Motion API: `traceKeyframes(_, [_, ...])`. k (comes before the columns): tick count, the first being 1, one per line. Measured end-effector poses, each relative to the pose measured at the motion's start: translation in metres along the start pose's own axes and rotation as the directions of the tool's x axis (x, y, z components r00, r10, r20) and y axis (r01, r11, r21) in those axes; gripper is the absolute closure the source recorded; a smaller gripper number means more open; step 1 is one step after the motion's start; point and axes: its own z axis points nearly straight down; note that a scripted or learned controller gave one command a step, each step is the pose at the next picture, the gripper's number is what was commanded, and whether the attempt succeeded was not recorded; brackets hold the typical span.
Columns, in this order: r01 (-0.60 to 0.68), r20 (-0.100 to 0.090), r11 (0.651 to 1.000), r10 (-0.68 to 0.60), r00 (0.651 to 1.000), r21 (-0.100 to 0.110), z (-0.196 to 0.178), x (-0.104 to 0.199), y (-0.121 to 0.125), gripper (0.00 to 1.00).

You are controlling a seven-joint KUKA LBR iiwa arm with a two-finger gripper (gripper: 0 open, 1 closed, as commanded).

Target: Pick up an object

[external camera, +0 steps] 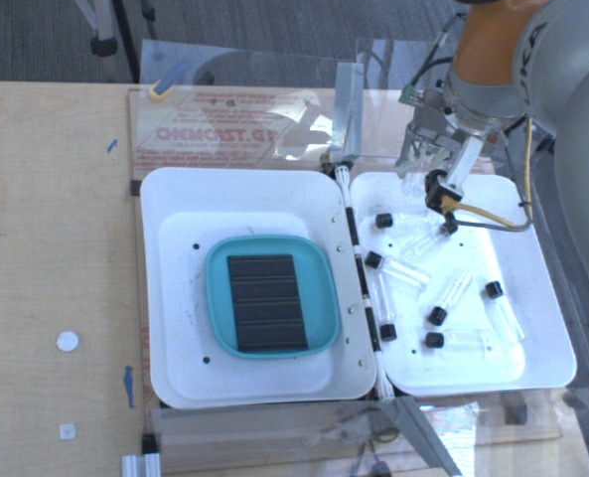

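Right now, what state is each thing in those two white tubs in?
teal tray: flat in the left bin, dark ribbed pad inside
clear tubes: lying down, scattered over the right bin, black caps on
hand: above the right bin's far edge, holding nothing that I can see

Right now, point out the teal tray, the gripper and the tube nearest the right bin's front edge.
Teal tray (221,278): camera view, on its bare left rim.
Gripper (420,170): camera view, at its clear fingertips, above the right bin's far edge.
Tube (460,341): camera view, on its clear body beside the black cap.
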Motion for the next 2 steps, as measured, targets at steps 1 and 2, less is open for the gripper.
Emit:
traceKeyframes(1, [0.075,-0.001,0.997,-0.075,0.997,0.005,0.048,-0.052,-0.048,1.00])
traceKeyframes(2, [0.073,-0.001,0.997,-0.073,0.997,0.002,0.038,-0.052,-0.047,1.00])
